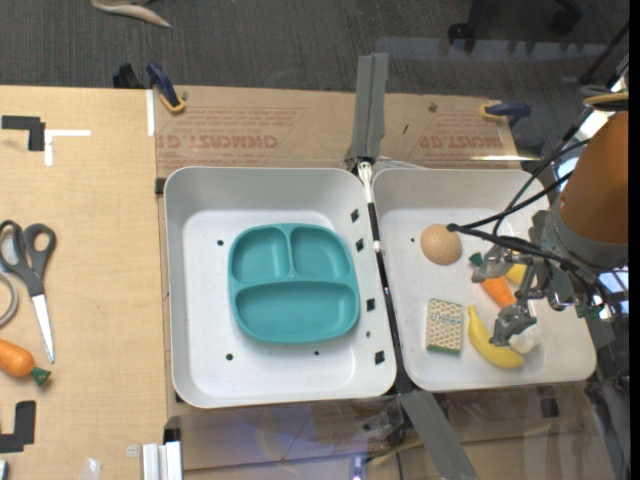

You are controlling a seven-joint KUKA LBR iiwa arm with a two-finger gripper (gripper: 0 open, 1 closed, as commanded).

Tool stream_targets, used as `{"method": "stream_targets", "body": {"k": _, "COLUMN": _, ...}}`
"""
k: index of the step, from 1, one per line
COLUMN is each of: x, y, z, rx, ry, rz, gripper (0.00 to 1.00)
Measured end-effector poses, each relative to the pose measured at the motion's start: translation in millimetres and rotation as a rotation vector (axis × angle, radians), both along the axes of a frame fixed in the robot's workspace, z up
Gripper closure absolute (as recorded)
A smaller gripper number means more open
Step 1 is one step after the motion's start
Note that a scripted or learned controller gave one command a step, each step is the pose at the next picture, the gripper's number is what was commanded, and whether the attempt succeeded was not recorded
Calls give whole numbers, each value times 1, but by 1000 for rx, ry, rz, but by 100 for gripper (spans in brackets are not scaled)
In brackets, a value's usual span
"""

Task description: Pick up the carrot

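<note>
Hovering gripper (510,303) sat over carrot (497,290) in right bin (405,368); its grip state you couldn't tell. Banana (490,344) just beside: risk you'd snag it instead.

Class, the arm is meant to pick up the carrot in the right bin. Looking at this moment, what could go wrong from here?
1. The carrot lies close beside the banana and a yellow item, so the gripper might catch a neighbour instead.
2. The gripper sits nearer the banana than the carrot, so closing here would probably miss.
3. Cables cross above the egg and may snag.
</note>
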State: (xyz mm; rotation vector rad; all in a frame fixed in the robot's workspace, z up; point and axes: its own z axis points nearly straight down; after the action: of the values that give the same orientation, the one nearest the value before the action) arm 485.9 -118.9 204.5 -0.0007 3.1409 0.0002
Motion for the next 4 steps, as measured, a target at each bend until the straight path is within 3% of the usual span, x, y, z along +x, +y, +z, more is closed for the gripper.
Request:
{"method": "stream_targets", "body": {"k": 1, "x": 25, "y": -27, "z": -112, "rx": -1, "ry": -2, "rz": -36, "gripper": 0}}
{"method": "stream_targets", "body": {"k": 2, "x": 74, "y": -80, "z": -111, "rx": -2, "ry": -6, "rz": -38, "gripper": 0}}
{"method": "stream_targets", "body": {"k": 3, "x": 76, "y": -79, "z": -100, "rx": -3, "ry": -11, "rz": -34, "gripper": 100}}
{"method": "stream_targets", "body": {"k": 4, "x": 49, "y": -47, "z": 14, "rx": 0, "ry": -3, "rz": 70, "gripper": 100}}
